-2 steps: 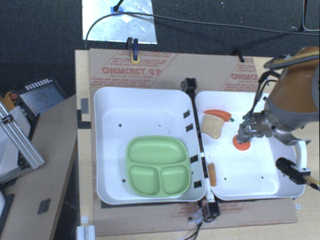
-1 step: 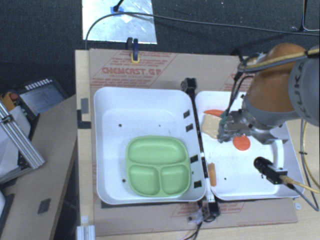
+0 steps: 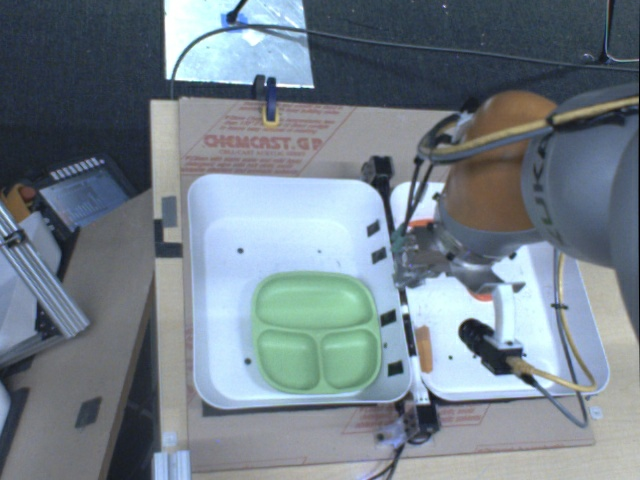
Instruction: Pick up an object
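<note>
Two shallow white bins sit side by side on the tabletop (image 3: 120, 298), and the nearest loose thing is a small orange stick (image 3: 424, 349), lying lengthwise in the right bin (image 3: 450, 376) just beside its left wall, near the front corner. Level with it in the left bin (image 3: 230, 230) lies a green divided plate (image 3: 315, 328), flat on the floor in the near half, with one long compartment at the back and two smaller ones in front; it stands close to the bin's right wall. A little farther back, the gripper (image 3: 412, 260) seems to hang low over the right bin's left edge, close to the divide between the bins and apart from the stick; shadow and the wrist hide it, so I cannot tell whether it is released or clenched on anything. Behind it the grey arm (image 3: 580, 188), with its orange band (image 3: 495, 158), covers much of the right bin. Beyond the bins a cardboard sheet (image 3: 265, 140) with red print shows, a yellow-and-black clamp (image 3: 268, 103) at its far edge, and past that a silvery foil square (image 3: 240, 28).
</note>
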Robot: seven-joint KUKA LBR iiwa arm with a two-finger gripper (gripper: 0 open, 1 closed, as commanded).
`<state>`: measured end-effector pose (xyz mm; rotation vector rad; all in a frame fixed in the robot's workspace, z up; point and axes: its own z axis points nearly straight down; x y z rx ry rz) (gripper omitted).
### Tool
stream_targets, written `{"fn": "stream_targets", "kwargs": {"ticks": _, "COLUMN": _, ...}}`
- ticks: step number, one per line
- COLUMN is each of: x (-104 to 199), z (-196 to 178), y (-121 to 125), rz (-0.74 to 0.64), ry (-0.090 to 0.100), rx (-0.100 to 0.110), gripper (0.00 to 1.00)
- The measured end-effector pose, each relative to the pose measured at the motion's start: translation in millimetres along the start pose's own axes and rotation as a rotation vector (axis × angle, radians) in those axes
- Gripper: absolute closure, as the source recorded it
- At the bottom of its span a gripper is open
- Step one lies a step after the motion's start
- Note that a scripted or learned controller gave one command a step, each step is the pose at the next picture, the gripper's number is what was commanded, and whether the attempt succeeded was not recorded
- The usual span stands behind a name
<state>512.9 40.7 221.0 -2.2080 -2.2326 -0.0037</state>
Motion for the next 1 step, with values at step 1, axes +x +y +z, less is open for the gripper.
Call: {"fn": "stream_targets", "kwargs": {"ticks": 1, "x": 55.7, "z": -11.0, "y": 7.8, "rz": 0.001, "ry": 0.0, "rx": -0.001, "gripper": 1.0}}
